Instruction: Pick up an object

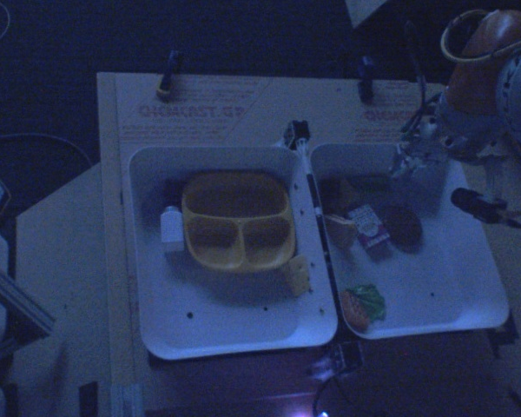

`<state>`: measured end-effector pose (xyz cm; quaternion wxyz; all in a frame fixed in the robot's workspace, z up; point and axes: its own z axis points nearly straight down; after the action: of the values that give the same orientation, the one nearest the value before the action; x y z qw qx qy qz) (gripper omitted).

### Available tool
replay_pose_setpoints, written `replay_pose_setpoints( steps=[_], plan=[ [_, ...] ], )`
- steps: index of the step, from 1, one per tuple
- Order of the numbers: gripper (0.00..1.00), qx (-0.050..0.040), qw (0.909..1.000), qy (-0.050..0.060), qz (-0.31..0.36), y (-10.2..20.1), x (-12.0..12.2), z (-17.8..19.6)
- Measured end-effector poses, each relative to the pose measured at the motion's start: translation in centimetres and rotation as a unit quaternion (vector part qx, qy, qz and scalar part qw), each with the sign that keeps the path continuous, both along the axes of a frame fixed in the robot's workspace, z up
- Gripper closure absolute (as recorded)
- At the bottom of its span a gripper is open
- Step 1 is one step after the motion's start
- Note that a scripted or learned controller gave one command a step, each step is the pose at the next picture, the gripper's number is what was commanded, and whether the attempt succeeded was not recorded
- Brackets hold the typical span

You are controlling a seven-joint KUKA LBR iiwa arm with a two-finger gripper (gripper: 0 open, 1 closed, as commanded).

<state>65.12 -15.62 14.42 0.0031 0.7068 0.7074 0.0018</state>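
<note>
Two white bins side by side on desk, dim blue light. Left bin with yellow divided tray near its middle. Small white bottle touching tray's left edge, upright. Pale yellow wedge just off tray's lower right corner. Right bin to tray's right, past the shared wall. Tan piece nearest tray, then small carton with red label, then dark round object farther right, all close together. Green and orange item lower right of tray, apart from that cluster. Arm far upper right of tray, orange band on top. Gripper hanging over right bin's back edge, above the cluster, nothing seen gripped. Jaws too dark and blurred; opening cannot tell.
</note>
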Motion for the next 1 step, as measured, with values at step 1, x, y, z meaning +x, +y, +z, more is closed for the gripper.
replay_pose_setpoints(
  steps=[1],
  plan=[
    [1.00, -0.0002, 1.0000, 0.000, 0.000, 0.24, -0.84, 5.60]
  ],
)
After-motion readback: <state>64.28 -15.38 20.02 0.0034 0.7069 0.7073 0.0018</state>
